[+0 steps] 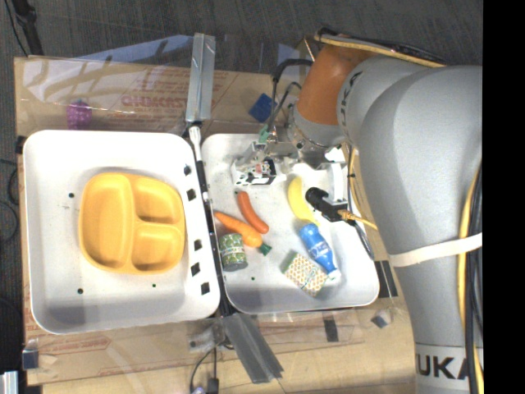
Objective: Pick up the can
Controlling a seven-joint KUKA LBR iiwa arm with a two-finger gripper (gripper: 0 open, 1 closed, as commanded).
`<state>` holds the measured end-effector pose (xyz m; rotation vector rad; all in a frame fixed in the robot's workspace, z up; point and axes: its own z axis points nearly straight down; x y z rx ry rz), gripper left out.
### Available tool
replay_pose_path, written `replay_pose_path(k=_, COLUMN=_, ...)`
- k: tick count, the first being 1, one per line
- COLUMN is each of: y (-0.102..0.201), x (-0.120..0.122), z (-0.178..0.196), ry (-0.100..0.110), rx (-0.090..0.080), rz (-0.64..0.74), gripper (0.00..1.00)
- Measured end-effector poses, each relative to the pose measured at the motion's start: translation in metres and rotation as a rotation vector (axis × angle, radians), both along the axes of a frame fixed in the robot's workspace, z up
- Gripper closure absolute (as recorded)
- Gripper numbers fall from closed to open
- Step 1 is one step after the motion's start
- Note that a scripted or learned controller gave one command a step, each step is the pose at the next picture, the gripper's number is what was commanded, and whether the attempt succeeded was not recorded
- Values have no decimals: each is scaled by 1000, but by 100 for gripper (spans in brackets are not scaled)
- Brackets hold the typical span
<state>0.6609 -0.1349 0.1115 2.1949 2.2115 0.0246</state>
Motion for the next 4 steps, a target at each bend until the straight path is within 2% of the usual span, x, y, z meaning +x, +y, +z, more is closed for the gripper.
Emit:
replay_pose_path(k=1, y=-64, x=-19, z=2, ry=-8, rx=8, rz=-43, gripper=0)
replay_pose_path(k=2, y=-26, x=4, z=0, ry=2, rx=-3, rz=30, gripper=0)
replay_pose_path(k=3, y=-11, x=-3, z=1, ry=-7, rx=-6, rz=67, gripper=0)
replay_pose_path(k=4, y=1, x=3, z=0, ry=-1, rx=-5, rz=61, gripper=0)
